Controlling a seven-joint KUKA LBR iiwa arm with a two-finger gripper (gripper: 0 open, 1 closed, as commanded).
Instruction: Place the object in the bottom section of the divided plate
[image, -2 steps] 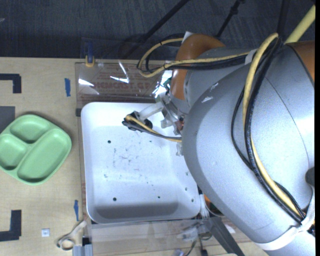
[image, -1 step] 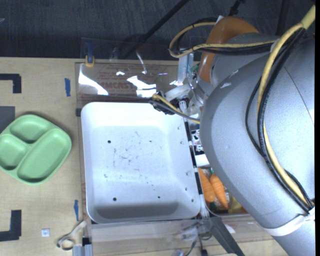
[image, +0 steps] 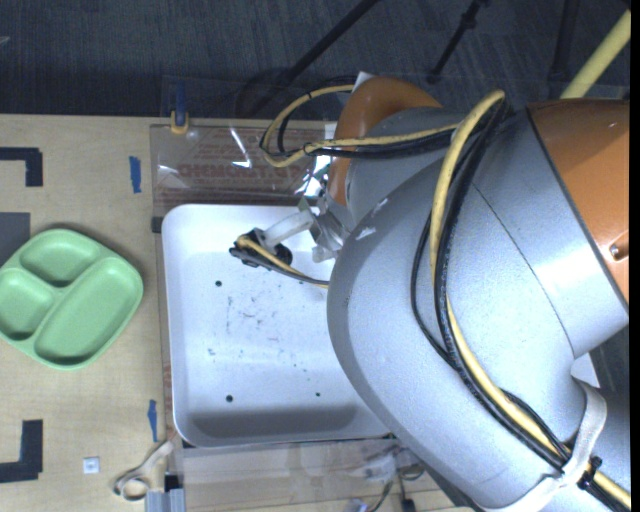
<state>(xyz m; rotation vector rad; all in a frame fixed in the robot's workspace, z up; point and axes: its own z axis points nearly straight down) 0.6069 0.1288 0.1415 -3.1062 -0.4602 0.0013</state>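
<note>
Green divided plate (image: 85, 310) sits on the wooden bench (image: 90, 180), left of the white bin (image: 250, 350) and apart from it. It has two small sections at upper left and one long section at lower right. Grey arm (image: 480, 300) comes in from the right and covers the bin's right side. Gripper (image: 322, 222) is over the bin's upper right area, mostly hidden under the wrist, so can't tell whether it's spread or closed. Can't tell where the object is. Bin floor is scuffed, with dark specks.
</note>
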